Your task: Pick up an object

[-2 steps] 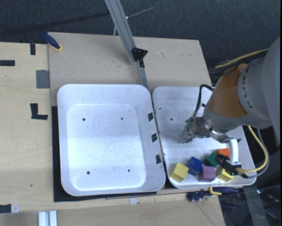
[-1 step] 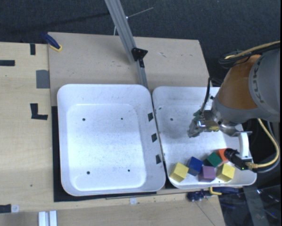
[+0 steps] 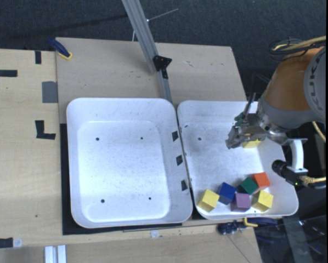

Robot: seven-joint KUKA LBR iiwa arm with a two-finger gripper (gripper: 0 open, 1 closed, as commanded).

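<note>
Well left of the fingers [image 3: 239, 137]: left bin [image 3: 76, 147], worktop [image 3: 21, 163] beyond. Just right of them, touching or nearly so: yellow block [image 3: 252, 143] in right bin [image 3: 208, 119] (grip state impossible to tell). Below them, apart: six-cube cluster [image 3: 238, 195]; no lift visible, pick judged pending.

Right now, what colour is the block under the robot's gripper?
Yellow block, just below the gripper, in the camera view.

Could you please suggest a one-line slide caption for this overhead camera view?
Claw low in the right shallow white bin, over a small yellow block, with six coloured cubes clustered near the bin's front edge.
</note>
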